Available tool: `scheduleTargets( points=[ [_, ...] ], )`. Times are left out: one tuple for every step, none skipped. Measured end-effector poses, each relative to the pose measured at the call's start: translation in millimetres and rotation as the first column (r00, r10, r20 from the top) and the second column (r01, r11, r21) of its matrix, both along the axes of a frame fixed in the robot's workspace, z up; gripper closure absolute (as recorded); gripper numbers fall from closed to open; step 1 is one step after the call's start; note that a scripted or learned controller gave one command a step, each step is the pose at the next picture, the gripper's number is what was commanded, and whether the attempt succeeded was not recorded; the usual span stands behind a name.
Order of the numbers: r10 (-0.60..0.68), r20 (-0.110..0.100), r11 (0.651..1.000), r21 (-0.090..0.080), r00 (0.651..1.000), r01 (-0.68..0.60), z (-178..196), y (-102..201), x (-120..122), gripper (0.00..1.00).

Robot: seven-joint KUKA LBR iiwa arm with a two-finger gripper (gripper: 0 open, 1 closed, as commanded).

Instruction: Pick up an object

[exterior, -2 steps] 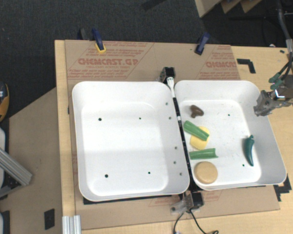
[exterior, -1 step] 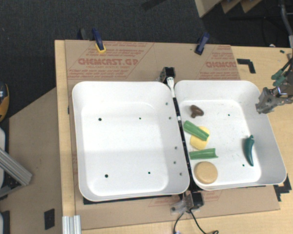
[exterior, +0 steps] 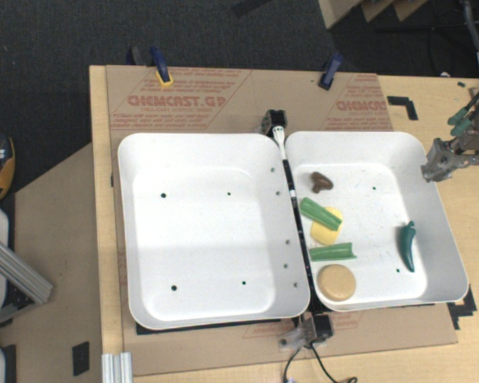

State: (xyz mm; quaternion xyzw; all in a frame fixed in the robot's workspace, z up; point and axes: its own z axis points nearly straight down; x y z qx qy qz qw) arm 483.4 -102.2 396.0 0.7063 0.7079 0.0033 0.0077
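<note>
The right bin [exterior: 383,154] holds several small items. A brown lump [exterior: 321,182] lies near its back left. Below that sit a green piece [exterior: 318,211], a yellow chunk [exterior: 326,232], a green bar [exterior: 332,252] and a round tan disc [exterior: 336,282]. A dark green pepper [exterior: 406,246] rests near the bin's right wall. My gripper [exterior: 445,163] hangs at the right bin's far right rim, well apart from all the items, with nothing seen in it.
The left bin [exterior: 199,230] stands beside the right one, joined by a black divider strip [exterior: 291,206]. Both rest on a cardboard sheet [exterior: 223,94] held by blue clamps [exterior: 161,69] at the back edge.
</note>
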Motion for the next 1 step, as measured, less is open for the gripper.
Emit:
scheduleTargets(
  points=[
    [0.001, 0.002, 1.000, -0.001, 1.000, -0.001, 10.3, 0.0, 0.7, 1.00]
  ],
)
